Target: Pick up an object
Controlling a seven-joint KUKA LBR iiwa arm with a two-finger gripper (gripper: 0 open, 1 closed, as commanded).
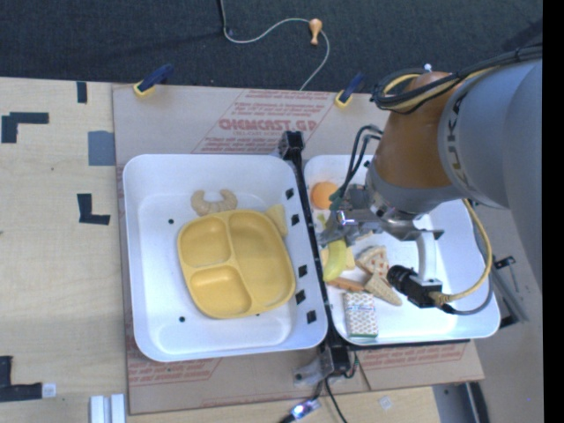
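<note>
My gripper (340,225) is down in the right bin (458,324) near its left wall, its lower end among the toys there. Close around it lie an orange ball (322,192), a yellow piece (336,260), a tan wedge with holes (377,271) and a small printed packet (360,314). The wrist and orange band hide the back of that bin. In the left bin (150,236) lies a yellow divided plate (235,263), with a tan curved piece (214,203) just behind it.
A black divider (304,227) runs between the two bins. Cables loop off the arm over the right bin's right side. Blue clamps (152,79) hold the cardboard sheet at the back corners.
</note>
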